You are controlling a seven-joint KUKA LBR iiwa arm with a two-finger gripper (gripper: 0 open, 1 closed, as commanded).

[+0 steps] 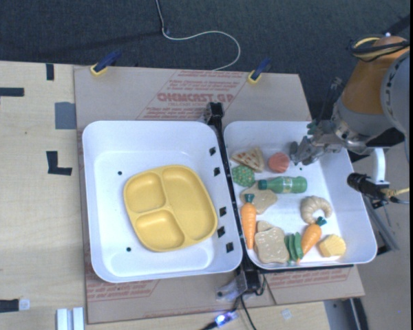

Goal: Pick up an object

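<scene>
Overhead, camera view: the claw [301, 155] hangs over the upper right part of the right bin [358, 212], arm coming in from the right. Can't tell whether it is apart or together, too dark and small. Nothing visibly gripped.

Nearest thing is the tomato [279, 161], just beside the claw on its left, slightly lower in frame, looks apart from it. Probably the target, a judgement only. It's round, so no long axis to line up with.

Next nearest is the bottle [283, 184], below the claw, lying flat with its long axis left-right across the bin, cap end at the left. A grasp there would want the claw closing across that axis.

The sandwich [248, 159] is further left, past the tomato. The croissant [316, 207] sits lower right, well apart from the claw. Carrots, bread and corn lie along the near edge, farthest off.

Left bin [103, 150] holds a yellow tray [169, 207], nowhere near the claw.

So the coming move is a short shift left and down onto the tomato.
</scene>
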